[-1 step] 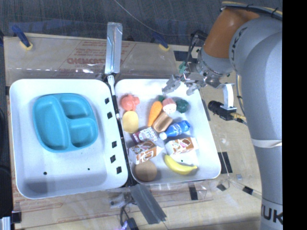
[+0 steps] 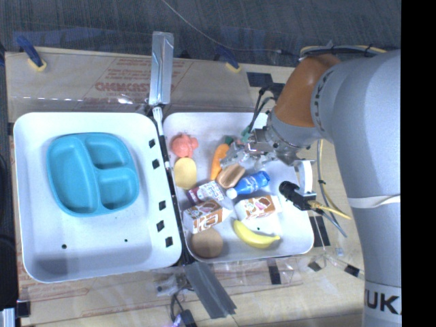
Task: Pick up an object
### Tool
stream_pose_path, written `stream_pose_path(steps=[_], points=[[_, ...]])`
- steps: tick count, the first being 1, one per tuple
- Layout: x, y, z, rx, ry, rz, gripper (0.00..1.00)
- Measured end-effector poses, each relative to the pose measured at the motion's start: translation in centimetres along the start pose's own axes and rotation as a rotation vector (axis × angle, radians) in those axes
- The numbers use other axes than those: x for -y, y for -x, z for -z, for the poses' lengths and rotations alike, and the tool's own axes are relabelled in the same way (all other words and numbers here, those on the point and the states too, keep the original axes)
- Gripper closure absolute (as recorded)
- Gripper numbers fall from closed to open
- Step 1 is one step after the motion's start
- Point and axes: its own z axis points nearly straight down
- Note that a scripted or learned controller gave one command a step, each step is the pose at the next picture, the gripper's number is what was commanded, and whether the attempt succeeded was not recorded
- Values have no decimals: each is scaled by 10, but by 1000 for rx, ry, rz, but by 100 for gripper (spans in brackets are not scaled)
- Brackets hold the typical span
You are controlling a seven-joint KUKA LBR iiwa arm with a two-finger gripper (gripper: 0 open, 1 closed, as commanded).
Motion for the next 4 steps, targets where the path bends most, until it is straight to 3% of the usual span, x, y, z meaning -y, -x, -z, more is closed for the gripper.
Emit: stream_pose_path(steps=[1, 2, 3, 4], points=[[-55, -14, -25, 2, 11, 207, 0], [-53, -15, -16, 0, -1, 212, 100], [-15, -96, 85, 2, 19, 193, 100], [-13, -93, 80, 2, 8, 189, 0]])
